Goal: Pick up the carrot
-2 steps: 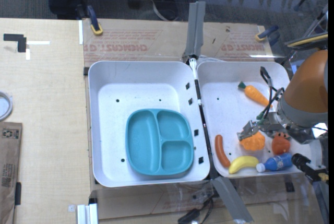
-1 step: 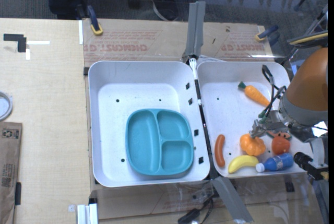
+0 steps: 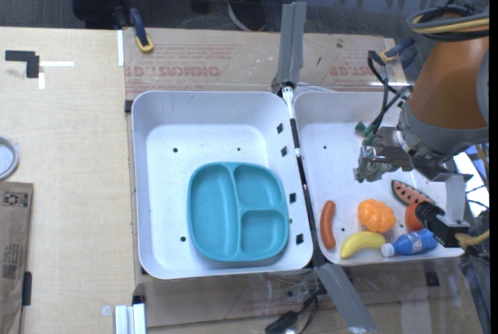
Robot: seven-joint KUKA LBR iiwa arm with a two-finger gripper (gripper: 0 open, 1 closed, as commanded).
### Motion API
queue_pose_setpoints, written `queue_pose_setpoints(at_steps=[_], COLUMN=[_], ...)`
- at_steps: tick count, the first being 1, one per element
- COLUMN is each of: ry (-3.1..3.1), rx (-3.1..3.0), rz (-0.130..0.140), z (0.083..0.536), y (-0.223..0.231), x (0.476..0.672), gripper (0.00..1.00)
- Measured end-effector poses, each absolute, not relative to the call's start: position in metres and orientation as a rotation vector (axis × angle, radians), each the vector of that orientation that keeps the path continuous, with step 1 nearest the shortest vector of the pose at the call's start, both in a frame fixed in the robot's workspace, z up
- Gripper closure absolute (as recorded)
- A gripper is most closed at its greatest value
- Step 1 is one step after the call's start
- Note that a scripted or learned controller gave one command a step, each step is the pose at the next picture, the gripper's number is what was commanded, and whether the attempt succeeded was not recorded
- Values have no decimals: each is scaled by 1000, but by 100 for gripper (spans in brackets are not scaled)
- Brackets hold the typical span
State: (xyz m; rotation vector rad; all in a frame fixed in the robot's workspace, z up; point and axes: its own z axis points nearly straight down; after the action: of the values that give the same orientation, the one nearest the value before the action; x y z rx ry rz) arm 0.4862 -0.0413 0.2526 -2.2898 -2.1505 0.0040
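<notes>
Two white bins (image 3: 148, 169) sit on a pale wood-grain surface (image 3: 62, 138), each dotted with small dark holes. The left bin holds a plain teal divided tray (image 3: 236, 211). In the right bin lie a red-orange sausage (image 3: 327, 223), a yellow banana (image 3: 362, 244), a bright orange fruit (image 3: 376, 216), a blue bottle (image 3: 412, 244) with a white cap, and a watermelon slice (image 3: 410, 193), red with dark seeds and a green rind. A small orange-red piece (image 3: 414, 217), perhaps the carrot, lies mostly hidden. The arm (image 3: 451, 91) is orange above grey, and the gripper (image 3: 375, 163) is metallic grey.
</notes>
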Motion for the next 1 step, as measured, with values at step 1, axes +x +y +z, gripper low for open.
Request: queue_pose_setpoints(at_steps=[1], ry=[-2153], rx=[-2287], rz=[10], z=[261], y=[-42], x=[487], gripper=[100])
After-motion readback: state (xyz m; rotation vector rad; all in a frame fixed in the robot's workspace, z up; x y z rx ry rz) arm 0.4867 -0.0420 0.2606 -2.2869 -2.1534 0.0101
